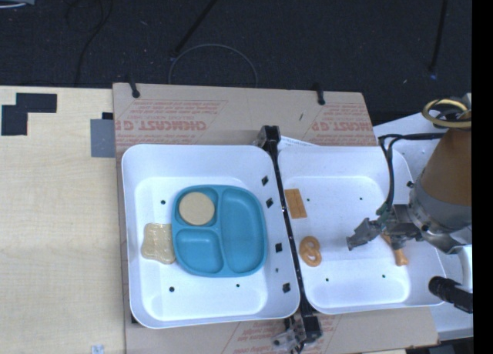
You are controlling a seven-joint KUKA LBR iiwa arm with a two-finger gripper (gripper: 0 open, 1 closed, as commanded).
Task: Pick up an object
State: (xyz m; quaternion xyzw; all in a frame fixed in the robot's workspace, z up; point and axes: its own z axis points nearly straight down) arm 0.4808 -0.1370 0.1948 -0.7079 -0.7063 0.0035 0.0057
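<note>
Orange-brown and pretzel-shaped, a small toy is lying in the right bin, likely light, stiff and best pinched across a loop, while the gripper is hovering nearby, fingers seemingly spread, pinching nothing.

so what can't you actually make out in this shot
- Gripper, camera view: too small and dark to tell its state or whether it holds anything.
- Orange piece: partly under the gripper body, so its shape is unclear.
- Arm: cut off by the right edge.
- Pale item beside the blue tray: blurred, identity unclear.
- Print on the orange tag: too small.
</note>
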